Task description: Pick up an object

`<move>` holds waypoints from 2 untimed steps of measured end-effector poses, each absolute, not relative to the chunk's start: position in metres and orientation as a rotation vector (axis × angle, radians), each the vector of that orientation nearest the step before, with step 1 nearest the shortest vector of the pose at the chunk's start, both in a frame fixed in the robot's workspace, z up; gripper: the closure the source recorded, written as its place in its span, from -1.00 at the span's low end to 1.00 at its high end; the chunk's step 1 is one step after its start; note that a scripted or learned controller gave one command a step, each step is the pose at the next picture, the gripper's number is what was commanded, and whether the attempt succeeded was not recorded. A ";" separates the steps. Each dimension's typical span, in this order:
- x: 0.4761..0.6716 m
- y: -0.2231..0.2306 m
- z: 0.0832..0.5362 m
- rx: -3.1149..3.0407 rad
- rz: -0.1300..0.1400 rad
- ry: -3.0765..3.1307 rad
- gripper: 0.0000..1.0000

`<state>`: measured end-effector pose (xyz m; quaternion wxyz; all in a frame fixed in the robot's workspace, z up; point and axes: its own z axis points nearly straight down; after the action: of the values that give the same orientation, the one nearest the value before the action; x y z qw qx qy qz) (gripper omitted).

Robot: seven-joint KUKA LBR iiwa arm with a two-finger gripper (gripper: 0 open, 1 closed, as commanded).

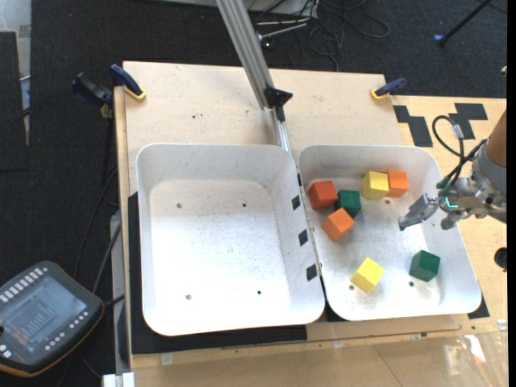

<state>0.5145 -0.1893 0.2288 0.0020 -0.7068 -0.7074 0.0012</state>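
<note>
Several coloured blocks lie in the right bin. A red-orange block, a dark green block and an orange block cluster near its left wall. At the back a yellow block touches an orange block. Another yellow block and a green block sit toward the front. My gripper hangs over the bin's right side, above and behind the green front block, open with nothing between its fingers.
The left bin adjoins the right one. A metal pole slants from the top down to the bins' shared back edge. Clamps hold the board's back corners. A teach pendant lies at the lower left.
</note>
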 end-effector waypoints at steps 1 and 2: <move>0.515 -0.189 0.231 -2.221 0.000 -2.222 -1.00; 0.514 -0.186 0.188 -2.219 0.004 -2.218 -1.00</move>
<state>0.5144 -0.1865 0.1878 0.0020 -0.7072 -0.7070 0.0012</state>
